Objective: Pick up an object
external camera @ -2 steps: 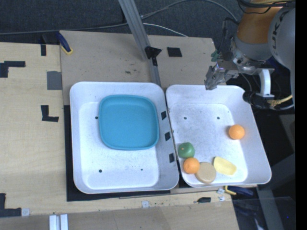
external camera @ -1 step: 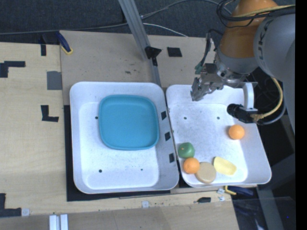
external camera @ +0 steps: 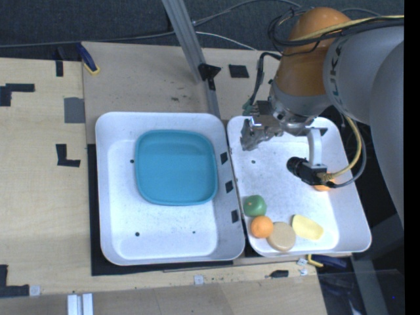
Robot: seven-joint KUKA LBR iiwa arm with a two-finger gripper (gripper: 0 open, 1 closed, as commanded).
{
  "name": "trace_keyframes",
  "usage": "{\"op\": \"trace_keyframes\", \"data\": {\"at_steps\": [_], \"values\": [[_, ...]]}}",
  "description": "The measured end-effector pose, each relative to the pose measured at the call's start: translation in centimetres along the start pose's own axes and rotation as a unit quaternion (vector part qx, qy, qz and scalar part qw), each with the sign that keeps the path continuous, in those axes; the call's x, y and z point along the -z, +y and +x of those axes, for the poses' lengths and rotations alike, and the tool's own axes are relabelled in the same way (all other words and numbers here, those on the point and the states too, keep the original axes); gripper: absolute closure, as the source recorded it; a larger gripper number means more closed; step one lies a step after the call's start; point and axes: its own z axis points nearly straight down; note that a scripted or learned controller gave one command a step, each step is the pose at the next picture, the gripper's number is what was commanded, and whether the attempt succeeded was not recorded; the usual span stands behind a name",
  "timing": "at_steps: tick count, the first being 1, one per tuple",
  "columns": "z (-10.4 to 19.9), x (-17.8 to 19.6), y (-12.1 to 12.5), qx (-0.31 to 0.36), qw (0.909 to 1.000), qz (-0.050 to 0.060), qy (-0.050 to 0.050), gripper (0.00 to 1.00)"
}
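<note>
Camera view shows the gripper (external camera: 251, 138), fingers unclear, over the right bin (external camera: 348, 195), whose near end holds a yellow piece (external camera: 306, 227) lying lengthwise left-to-right.

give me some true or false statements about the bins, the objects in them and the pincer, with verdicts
1. A blue plate lies in the left bin. True.
2. The green object sits in the left bin. False: it is in the right bin, near the orange object.
3. The pincer hangs above the far part of the right bin. True.
4. The pincer is lifting the yellow object. False: that object lies in the near part of the right bin, apart from the pincer.
5. The beige round object lies between the orange and yellow ones. True.
</note>
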Motion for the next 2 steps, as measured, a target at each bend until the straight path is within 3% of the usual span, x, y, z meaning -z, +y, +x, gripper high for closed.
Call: {"op": "trace_keyframes", "data": {"at_steps": [1,2], "values": [[5.1,-0.7,-2.1,0.000,1.0000,0.000,0.000,1.00],[8.8,-0.1,-6.0,0.000,1.0000,-0.001,0.000,1.00]]}}
